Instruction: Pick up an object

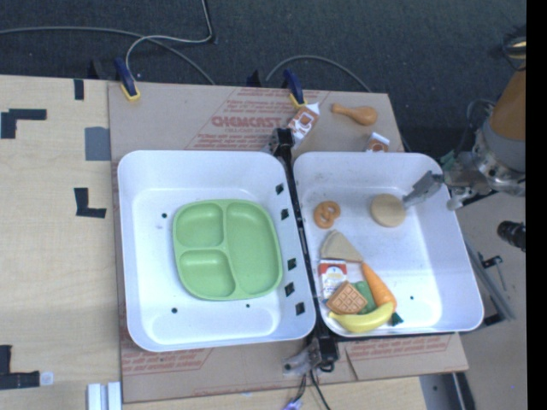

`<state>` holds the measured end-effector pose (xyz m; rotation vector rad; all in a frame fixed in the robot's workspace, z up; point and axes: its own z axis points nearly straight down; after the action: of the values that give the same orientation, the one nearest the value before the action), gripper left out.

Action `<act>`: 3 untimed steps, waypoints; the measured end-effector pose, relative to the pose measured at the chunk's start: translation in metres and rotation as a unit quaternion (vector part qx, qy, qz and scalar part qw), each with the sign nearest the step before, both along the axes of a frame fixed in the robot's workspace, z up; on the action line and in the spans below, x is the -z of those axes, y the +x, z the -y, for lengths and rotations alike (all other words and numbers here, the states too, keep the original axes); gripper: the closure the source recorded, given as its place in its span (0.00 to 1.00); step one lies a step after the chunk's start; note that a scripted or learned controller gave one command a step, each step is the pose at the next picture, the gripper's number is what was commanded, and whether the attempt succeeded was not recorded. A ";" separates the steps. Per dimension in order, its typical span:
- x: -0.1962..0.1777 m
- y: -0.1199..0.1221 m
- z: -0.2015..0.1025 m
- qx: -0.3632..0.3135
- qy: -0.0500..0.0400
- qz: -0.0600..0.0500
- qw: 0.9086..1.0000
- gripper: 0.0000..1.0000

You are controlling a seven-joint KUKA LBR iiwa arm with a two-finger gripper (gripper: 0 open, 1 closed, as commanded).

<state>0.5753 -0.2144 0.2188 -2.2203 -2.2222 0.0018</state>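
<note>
Fingers [425, 186] at right bin [457, 254] rim, grip state unclear, bun [388, 211] just left, bare floor below

Open floor in the right bin's far and right parts; clutter packed along its near-left side.

In the right bin [444, 254], a bun [388, 211] and a pretzel [326, 214] sat apart near the middle, with bare floor between them and along the far wall. The wedge [340, 247], carton [332, 276], waffle [347, 298], carrot [377, 284] and banana [368, 319] crowded together, touching, against the near-left corner. The right half of the floor lay bare. The gripper [425, 185] hung over the far right rim, just beside the bun. In the left bin [141, 229], a green tray [227, 249] took the centre, leaving a margin round it.
</note>
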 end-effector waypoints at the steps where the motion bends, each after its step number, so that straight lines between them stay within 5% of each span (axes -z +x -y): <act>1: 0.126 -0.042 -0.048 0.000 0.001 -0.001 1.000 0.00; 3: 0.132 0.082 -0.047 -0.001 -0.001 0.003 1.000 0.00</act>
<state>0.6576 -0.1677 0.0865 -2.2221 -2.2282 -0.0031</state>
